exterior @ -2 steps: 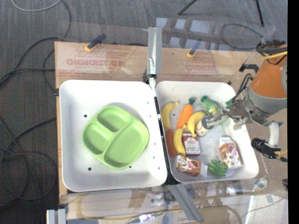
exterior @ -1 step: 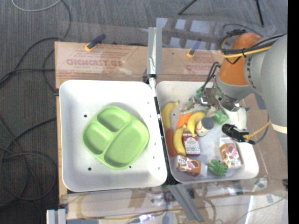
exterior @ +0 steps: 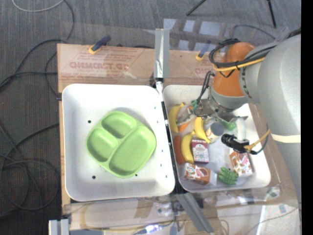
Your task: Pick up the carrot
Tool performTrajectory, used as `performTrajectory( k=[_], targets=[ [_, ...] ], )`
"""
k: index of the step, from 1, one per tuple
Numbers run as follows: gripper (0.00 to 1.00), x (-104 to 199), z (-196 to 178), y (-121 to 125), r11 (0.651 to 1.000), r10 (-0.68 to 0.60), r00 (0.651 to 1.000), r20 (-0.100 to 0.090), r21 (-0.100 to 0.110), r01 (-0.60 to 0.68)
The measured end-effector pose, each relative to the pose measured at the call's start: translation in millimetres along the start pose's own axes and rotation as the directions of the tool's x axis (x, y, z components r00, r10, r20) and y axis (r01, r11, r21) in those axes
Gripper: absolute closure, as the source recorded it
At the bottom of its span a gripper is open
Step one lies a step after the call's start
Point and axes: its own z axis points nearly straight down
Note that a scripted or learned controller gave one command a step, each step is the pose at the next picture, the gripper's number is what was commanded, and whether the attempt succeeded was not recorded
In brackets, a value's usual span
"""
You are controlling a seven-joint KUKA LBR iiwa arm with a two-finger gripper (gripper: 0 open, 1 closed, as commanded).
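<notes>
Currently:
Gripper (exterior: 201, 112): low in right bin (exterior: 259, 173), over the bananas (exterior: 198, 129); jaw state cannot be told.
Carrot (exterior: 179, 150): along right bin's left wall, beside a banana, apart from gripper.
Left bin (exterior: 73, 180): holds green divided plate (exterior: 122, 143).

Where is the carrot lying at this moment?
The carrot lies in the right bin, close to its left wall, just left of a banana and a small red carton, below the gripper.
</notes>
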Motion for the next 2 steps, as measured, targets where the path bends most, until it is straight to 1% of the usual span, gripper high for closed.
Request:
performTrajectory(
  k=[1,2],
  targets=[
    [1.00,0,-9,0,1.000,0.004,1.000,-0.002,-0.001,-0.004],
    [1.00,-48,1,27,0.993,0.121,0.993,-0.002,0.001,-0.121]
  ],
)
